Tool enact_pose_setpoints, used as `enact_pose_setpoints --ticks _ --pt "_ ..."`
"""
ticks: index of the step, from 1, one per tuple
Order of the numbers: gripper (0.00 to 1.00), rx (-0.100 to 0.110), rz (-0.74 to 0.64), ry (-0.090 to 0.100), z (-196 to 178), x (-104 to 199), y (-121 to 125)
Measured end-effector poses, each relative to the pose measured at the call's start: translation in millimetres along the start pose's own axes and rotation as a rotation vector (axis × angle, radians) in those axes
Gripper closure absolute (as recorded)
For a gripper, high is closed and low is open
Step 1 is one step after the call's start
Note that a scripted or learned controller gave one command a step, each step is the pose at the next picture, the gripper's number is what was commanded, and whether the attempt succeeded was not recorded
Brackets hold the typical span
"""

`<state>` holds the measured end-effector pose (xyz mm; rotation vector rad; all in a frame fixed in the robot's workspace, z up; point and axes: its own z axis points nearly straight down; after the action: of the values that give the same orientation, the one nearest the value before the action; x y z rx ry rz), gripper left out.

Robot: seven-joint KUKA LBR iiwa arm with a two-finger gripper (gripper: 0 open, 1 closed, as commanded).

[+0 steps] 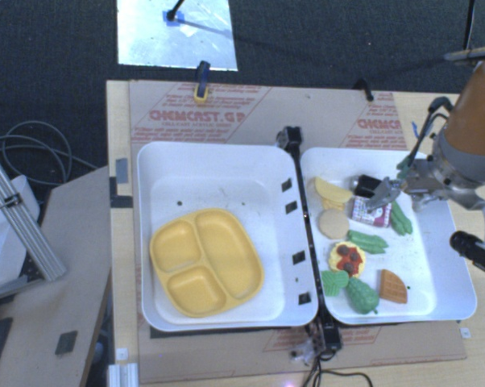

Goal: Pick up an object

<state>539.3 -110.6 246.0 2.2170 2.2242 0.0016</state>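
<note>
The right bin holds several toy foods. Among them are a yellow wedge, a beige round piece, a small white and maroon packet and a green pod. Nearer the front lie a yellow disc with red spots, two green leafy pieces and an orange slice. My gripper reaches in from the right and hangs right over the packet's upper edge, with another green piece just to its right.
The left bin holds a yellow divided plate. A black divider runs between the bins. The arm's grey and orange body covers the right bin's far right corner. A black part juts over its right rim.
</note>
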Motion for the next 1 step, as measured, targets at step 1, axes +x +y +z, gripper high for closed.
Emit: enact_pose_setpoints --ticks 1 --pt "0.00 0.005 0.003 0.001 54.5 -7.4 -18.4"
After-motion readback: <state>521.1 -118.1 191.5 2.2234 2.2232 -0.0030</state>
